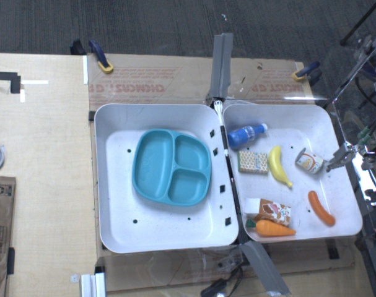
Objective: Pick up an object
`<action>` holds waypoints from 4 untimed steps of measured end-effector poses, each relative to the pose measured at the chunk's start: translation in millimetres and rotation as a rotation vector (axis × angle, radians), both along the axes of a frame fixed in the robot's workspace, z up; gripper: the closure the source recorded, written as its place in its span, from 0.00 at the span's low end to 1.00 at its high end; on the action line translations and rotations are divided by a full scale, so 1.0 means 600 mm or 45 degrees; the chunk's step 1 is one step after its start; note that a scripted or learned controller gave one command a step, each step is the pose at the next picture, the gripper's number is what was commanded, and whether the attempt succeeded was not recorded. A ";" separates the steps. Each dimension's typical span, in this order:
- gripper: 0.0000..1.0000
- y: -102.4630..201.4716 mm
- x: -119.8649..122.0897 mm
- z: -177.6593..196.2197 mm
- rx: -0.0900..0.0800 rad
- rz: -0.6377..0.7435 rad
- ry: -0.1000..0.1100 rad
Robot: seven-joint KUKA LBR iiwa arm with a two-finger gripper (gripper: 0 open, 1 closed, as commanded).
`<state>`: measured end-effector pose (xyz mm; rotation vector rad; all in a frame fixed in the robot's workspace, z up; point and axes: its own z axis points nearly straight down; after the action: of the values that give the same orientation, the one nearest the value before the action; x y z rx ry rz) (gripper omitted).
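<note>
White plastic bins sit side by side on the table, likely so that things can pass from one to the other. In the left bin (107,184) lies a blue divided plate (172,167). All loose things are gathered in the right bin (336,135), on the arm's side: a blue bottle (244,135), a banana (277,165), a small cup (309,162), a sausage (321,208), a carrot (274,229). At the right edge the pincer (337,158) hangs just beside the cup; I cannot tell its opening, and it holds nothing visible.
</note>
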<state>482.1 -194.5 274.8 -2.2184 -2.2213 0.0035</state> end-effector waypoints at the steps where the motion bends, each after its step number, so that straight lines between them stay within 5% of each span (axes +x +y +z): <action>1: 0.00 -0.019 0.054 -0.232 0.000 -0.121 0.001; 2: 0.00 0.017 0.090 -0.306 0.000 -0.109 -0.001; 3: 0.00 0.063 0.045 -0.307 0.000 -0.579 0.002; 4: 0.00 0.067 0.032 -0.260 -0.001 -0.342 -0.002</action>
<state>501.3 -154.4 118.7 -2.4964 -1.9052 0.0020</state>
